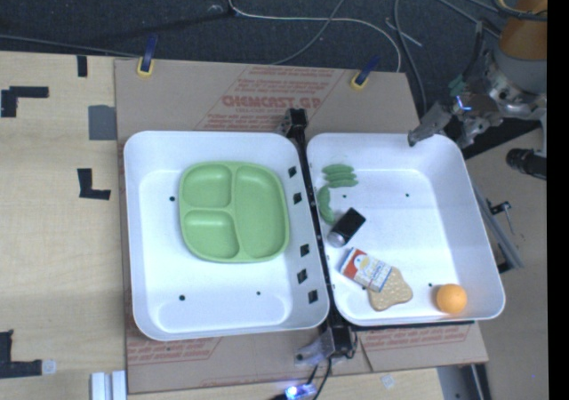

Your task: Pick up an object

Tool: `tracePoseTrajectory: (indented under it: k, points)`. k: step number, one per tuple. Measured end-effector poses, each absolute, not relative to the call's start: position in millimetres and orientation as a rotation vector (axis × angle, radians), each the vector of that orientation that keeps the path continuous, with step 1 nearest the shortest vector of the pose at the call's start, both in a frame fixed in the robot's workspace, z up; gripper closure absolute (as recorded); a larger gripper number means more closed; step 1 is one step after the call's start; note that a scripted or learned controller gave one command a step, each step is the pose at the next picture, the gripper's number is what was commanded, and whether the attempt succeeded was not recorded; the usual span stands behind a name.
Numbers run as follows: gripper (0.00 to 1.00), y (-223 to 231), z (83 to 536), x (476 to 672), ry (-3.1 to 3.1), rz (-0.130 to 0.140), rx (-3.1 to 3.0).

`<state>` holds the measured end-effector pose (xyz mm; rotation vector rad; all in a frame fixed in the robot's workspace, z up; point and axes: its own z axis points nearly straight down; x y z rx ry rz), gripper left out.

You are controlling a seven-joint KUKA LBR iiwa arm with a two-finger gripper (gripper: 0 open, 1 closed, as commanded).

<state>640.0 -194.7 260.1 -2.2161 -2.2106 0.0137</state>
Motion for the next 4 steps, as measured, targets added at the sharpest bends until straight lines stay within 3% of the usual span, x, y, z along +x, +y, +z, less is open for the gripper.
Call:
tracePoseTrajectory:
  k: [1, 4]
  points:
    - [0.0, -193.7, 269.3, 641.9, -2.222, 0.002, -2.22]
    - [0.0, -208.4, 114.4, 639.1, -2.223, 0.005, -2.219]
